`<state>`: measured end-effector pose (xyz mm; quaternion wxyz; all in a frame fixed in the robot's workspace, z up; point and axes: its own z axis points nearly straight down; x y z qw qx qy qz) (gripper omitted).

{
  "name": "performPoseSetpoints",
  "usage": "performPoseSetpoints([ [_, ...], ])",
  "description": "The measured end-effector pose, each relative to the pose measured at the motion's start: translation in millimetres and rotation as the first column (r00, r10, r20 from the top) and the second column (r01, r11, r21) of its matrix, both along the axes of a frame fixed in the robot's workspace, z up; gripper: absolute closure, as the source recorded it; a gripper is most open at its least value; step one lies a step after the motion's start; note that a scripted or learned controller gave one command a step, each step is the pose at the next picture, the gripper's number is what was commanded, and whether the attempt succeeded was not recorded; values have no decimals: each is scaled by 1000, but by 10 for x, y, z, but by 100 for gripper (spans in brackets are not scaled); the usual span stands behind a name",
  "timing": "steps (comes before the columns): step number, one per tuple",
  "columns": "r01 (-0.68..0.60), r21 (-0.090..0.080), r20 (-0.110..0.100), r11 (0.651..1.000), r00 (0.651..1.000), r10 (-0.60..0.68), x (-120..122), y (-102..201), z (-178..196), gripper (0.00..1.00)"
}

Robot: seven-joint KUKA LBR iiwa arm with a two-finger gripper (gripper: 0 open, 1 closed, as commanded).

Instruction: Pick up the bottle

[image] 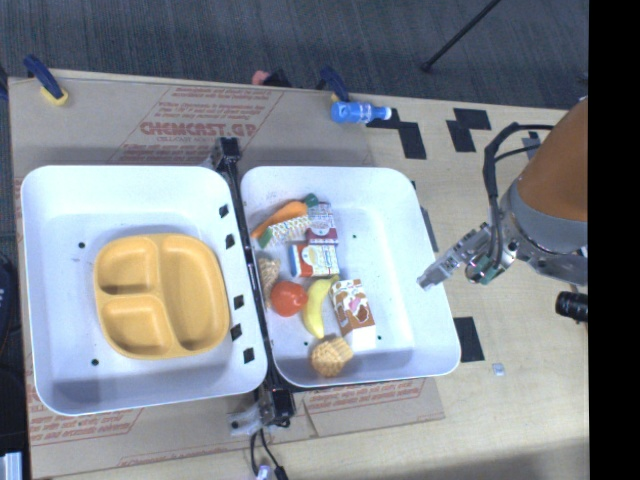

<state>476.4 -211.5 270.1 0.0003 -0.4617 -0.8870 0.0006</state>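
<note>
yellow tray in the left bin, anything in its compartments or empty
Empty. The yellow tray lies flat in the left bin, and its three compartments show only bare yellow plastic.

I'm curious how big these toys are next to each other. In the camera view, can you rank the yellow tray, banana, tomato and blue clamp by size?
Largest to smallest:
1. yellow tray
2. banana
3. tomato and blue clamp look about alike, so I won't rank them.
</note>
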Motion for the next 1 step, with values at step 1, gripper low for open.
performPoseSetpoints([
  [1,211,1,-2,977,977,-211,-1,3,-49,100],
])
